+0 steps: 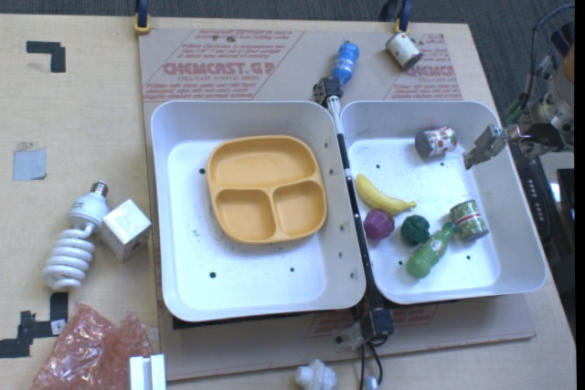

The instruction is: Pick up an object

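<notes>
Where it lies in the right bin (pixel 512 237), the banana (pixel 382 195) points down-right.

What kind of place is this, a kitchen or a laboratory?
Most likely a robotics laboratory, not a kitchen. Two white bins are fixed on a clamped board, toy items such as a banana lie in one, and a robot hand reaches in from the right.

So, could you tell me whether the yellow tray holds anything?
Empty: all three compartments of the yellow tray show bare yellow plastic.
</notes>
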`<state>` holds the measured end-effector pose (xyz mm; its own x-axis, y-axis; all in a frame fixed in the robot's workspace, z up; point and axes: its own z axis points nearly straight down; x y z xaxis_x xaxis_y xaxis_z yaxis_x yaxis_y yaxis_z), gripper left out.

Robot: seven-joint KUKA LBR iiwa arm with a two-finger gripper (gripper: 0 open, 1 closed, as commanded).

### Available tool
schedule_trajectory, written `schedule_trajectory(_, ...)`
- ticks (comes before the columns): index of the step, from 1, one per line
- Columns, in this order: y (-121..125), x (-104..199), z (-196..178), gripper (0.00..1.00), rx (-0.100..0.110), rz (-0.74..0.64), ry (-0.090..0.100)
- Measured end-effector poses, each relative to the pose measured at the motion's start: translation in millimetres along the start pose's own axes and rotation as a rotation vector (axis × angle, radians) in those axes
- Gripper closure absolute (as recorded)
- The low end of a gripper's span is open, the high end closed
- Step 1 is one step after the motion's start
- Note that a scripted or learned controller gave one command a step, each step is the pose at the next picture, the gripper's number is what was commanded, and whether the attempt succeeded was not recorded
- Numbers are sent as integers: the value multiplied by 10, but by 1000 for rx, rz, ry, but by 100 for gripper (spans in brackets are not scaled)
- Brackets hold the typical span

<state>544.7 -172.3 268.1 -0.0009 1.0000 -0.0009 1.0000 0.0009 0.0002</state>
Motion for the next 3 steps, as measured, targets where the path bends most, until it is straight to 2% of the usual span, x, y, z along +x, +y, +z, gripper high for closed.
schedule_trajectory(1, 572, 23, 1736, 0, 0, 0, 0)
schedule_trajectory(2, 85, 790, 1757, 0, 0, 2, 1)
schedule_trajectory(3, -452, 698, 1683, 0, 0, 3, 1)
